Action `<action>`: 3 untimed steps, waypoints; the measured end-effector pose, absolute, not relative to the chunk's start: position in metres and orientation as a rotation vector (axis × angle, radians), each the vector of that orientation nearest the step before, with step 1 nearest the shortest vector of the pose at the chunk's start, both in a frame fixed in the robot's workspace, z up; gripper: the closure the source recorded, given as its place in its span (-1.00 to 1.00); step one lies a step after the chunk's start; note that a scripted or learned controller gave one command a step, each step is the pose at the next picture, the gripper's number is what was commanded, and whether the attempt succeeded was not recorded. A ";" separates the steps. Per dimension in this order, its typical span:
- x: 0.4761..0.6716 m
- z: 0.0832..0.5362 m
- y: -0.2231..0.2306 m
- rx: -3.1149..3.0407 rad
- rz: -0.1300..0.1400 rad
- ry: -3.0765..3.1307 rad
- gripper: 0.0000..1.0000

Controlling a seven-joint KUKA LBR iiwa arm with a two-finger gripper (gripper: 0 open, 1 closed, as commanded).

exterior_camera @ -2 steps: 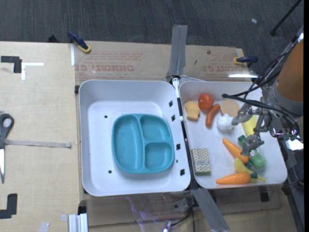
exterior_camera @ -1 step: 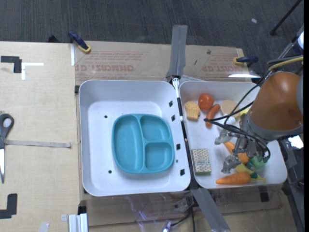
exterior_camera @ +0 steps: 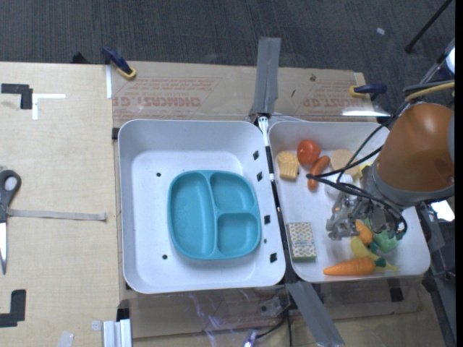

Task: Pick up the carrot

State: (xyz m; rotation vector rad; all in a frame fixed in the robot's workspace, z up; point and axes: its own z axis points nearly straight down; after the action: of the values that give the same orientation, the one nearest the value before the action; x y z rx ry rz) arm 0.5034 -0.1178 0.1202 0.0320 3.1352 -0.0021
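The carrot (exterior_camera: 349, 267) is orange and tapered, with a green top at its right end. It lies flat along the near wall of the right bin (exterior_camera: 318, 284). My gripper (exterior_camera: 342, 223) hangs low over the right half of that bin, a little behind and above the carrot, with cables draped around it. It sits close to a pile of small toys, and nothing shows between it and the carrot. The grey arm with its orange band (exterior_camera: 419, 150) covers the bin's right side.
The left bin (exterior_camera: 137, 194) holds a teal divided plate (exterior_camera: 215, 214). The right bin also holds a red tomato (exterior_camera: 308, 151), a yellow corn piece (exterior_camera: 288, 165), a short orange stick (exterior_camera: 317, 170), a speckled block (exterior_camera: 301, 240), and yellow and green toys (exterior_camera: 372, 244). Scissors (exterior_camera: 6, 194) lie at the far left.
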 end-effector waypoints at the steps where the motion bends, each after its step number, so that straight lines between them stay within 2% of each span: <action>1: 0.486 0.157 -0.156 -0.294 -0.003 3.121 1.00; 2: 0.486 0.157 -0.156 -0.295 -0.003 3.121 -1.00; 3: 0.494 0.098 -0.150 -0.177 -0.011 3.107 -1.00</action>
State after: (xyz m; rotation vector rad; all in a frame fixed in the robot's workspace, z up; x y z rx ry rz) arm 0.4942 -0.1496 0.0984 -0.1767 3.1066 -0.0110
